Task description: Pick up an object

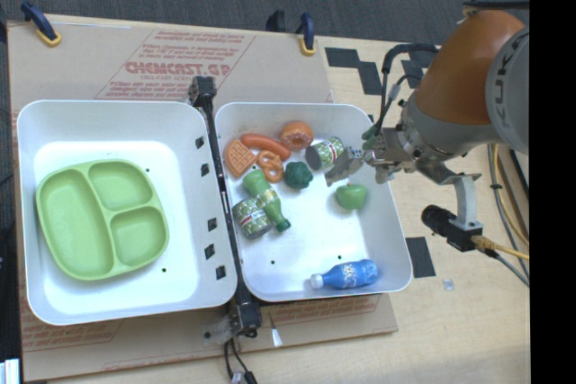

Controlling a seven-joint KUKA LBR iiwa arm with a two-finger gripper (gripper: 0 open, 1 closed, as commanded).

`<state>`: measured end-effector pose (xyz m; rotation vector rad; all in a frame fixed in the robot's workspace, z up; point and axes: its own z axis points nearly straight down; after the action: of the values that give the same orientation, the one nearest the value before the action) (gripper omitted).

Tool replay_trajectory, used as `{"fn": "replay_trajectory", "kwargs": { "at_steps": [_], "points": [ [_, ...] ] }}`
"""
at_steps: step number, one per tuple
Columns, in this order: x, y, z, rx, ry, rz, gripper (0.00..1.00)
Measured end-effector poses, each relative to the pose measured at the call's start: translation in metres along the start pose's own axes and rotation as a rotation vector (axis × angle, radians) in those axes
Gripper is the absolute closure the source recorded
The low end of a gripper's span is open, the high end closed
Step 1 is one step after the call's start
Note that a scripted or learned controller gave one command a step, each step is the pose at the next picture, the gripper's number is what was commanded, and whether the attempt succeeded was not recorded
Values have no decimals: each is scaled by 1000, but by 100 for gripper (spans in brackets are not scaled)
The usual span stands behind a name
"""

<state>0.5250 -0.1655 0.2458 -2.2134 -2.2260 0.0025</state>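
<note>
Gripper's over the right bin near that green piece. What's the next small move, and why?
Probably a short shift toward the green pear-shaped piece, then straight down. The gripper sits just above and beside it in the camera view, nothing shows between its fingers, and the piece lies apart from the clutter in the right bin, so it looks like the easiest pick.
</note>
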Motion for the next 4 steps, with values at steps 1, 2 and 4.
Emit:
{"fn": "replay_trajectory", "kwargs": {
  "at_steps": [1,2,4],
  "points": [
    [-42,5,149,3,0,-1,0],
    [-42,6,138,2,-2,-7,100],
    [-46,85,-11,-3,0,0,100]
  ]
}}
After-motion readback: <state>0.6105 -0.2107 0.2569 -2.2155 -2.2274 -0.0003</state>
